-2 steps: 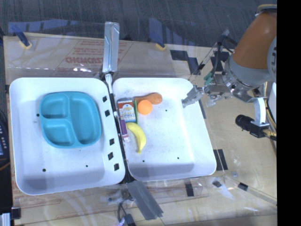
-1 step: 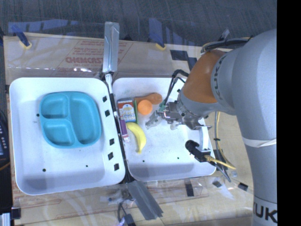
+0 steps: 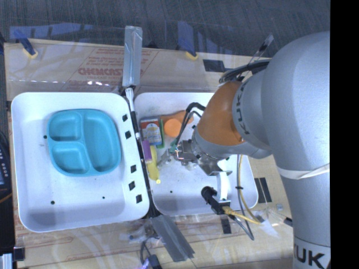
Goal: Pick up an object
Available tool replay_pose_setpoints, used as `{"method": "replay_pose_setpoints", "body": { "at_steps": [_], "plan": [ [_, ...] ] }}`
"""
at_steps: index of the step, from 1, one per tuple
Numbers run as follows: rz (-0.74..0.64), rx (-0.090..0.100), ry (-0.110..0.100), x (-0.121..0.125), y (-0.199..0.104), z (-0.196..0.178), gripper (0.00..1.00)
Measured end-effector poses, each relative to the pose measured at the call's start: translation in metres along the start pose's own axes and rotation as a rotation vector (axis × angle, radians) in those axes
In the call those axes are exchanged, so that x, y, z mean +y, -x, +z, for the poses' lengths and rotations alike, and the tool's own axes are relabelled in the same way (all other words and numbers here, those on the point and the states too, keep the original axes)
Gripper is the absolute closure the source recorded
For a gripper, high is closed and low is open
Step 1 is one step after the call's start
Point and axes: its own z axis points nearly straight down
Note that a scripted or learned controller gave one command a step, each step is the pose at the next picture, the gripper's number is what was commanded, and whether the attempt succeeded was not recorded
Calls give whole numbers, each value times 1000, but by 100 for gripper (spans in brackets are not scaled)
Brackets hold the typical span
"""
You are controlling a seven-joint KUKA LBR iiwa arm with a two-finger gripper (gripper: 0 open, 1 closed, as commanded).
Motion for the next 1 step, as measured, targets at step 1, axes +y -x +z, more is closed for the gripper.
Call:
{"method": "replay_pose_setpoints", "body": {
  "at_steps": [1],
  "plan": [
    [38,4,-3,49,10,-23,0]
  ]
}}
